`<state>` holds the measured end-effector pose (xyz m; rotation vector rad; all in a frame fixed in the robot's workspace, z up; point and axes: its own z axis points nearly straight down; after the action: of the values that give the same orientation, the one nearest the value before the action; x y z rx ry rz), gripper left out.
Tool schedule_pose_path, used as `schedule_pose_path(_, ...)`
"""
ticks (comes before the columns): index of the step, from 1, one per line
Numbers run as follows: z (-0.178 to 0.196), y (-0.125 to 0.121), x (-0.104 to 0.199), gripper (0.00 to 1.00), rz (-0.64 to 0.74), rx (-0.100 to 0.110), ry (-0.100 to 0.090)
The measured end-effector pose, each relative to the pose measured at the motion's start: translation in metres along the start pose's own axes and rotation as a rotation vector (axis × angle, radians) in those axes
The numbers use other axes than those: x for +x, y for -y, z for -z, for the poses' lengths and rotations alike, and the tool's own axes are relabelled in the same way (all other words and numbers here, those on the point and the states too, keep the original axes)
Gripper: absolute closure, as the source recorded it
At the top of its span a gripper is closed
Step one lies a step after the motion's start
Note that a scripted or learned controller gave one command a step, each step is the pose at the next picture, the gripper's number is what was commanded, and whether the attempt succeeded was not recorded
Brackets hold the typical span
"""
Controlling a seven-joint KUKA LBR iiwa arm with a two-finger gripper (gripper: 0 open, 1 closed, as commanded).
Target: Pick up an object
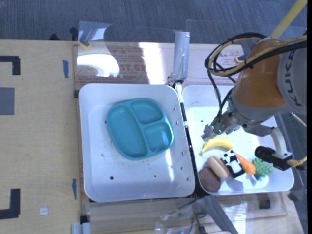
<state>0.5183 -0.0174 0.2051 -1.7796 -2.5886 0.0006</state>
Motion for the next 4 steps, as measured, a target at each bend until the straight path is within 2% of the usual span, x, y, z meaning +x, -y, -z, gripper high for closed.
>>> schedule_pose_path(1,0.001,0.000,-0.001,0.00,0.000,-0.002,0.001)
schedule_pose_path(2,-0.022,0.040,-0.032,0.00,0.020,0.003,-0.001)
schedule_pose_path(3,-0.021,-0.001,-0.046,0.00,-0.009,-0.002,0.001)
schedule_pose_path(4,-0.109,0.033,-0.101,0.00,-0.014,0.007,-0.002)
